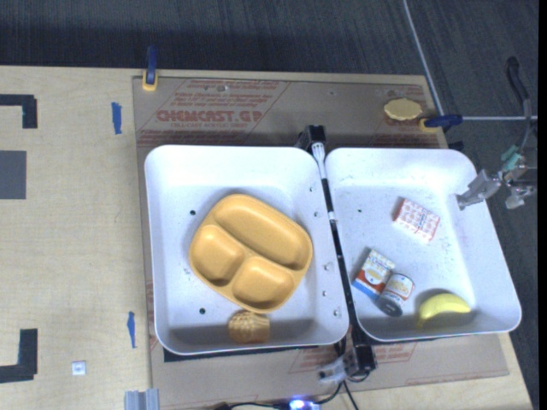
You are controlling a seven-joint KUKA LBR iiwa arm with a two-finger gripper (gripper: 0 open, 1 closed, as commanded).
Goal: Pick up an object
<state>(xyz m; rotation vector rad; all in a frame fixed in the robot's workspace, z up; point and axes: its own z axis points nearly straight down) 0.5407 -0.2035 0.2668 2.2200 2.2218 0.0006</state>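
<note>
Left bin [162,229] holds a yellow divided plate [249,250] and a waffle-like piece [249,325]; right bin [487,237] holds a banana [444,307], small can [397,288], two packets; gripper [496,186] at right edge

Tray [249,250] in left bin [167,229] (banana [444,307] right)

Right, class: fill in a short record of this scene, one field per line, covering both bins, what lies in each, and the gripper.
left bin: yellow tray, with a tan ball at the near rim
right bin: red-patterned packet, small carton, can, banana
gripper: at the right bin's far right edge, holding nothing visible
outside the bins: tan disc on the board beyond the right bin
</note>
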